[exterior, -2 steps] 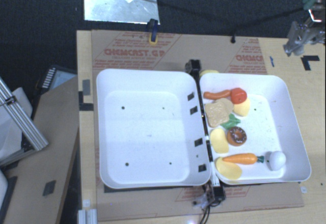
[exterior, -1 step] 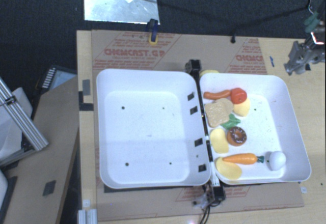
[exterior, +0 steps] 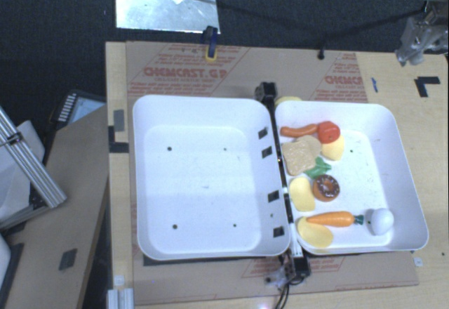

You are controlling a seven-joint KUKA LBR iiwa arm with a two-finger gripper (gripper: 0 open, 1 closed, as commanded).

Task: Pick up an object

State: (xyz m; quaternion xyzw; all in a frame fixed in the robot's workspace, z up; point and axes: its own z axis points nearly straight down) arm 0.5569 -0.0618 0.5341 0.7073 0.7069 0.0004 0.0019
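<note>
Gripper point(exterior: 423, 37) sits at the upper right corner of the camera view, outside both bins and well apart from the toy food; whether it is wide or narrow cannot be told from this angle, and nothing is seen held in it. Key relation: every candidate object lies down and to the left of the gripper in the view, so a pick calls for a travel toward the right bin point(exterior: 393, 160), then a descent. Count, largest to smallest: 2 white bins, with the left bin point(exterior: 200, 174) bare; 1 slice of bread point(exterior: 300, 155); 1 carrot point(exterior: 330, 218), long axis running roughly left to right in the view, green tip toward the right; 1 sausage point(exterior: 298, 130), also lying left to right; 3 pale yellow pieces point(exterior: 302, 194), exact type unclear; 1 donut point(exterior: 326, 188); 1 tomato point(exterior: 328, 132); 1 white ball point(exterior: 381, 220). All items crowd the left half of the right bin, several touching. Judgement: the white ball and the carrot sit at the cluster's edge, likely the cleanest targets; the carrot wants fingers closing across its short axis.
</note>
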